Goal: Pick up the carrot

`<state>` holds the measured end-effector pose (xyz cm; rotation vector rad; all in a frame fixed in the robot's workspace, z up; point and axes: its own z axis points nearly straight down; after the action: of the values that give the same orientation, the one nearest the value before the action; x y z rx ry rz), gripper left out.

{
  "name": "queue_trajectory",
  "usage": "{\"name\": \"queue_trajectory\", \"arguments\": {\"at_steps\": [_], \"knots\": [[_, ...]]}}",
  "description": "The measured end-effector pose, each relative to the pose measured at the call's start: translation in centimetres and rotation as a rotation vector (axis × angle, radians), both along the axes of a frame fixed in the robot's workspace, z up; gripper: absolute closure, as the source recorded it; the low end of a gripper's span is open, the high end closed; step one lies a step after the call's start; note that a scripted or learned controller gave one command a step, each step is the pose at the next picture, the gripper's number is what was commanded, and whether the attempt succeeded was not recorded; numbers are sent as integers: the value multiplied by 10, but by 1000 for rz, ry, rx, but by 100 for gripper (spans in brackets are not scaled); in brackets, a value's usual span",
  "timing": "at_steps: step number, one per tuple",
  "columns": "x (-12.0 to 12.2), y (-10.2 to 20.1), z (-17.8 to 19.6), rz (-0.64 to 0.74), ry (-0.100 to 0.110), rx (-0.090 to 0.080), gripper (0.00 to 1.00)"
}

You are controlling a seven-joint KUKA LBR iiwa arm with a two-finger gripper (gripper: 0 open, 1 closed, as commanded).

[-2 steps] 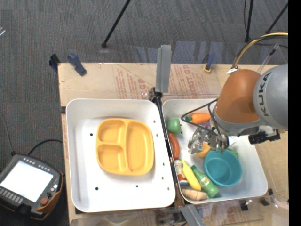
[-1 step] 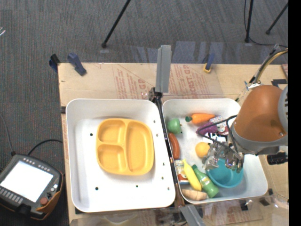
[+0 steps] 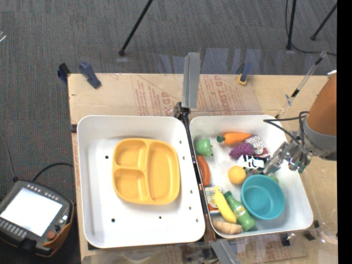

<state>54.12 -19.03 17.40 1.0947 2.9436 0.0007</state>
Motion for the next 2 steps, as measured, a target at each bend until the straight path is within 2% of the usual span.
{"name": "queue_trajectory", "arguments": {"at_steps": [1,2], "knots": [[52,-22,-24,-304,3,0,100],[90,-21,36,-546,-2,0,100]]}}
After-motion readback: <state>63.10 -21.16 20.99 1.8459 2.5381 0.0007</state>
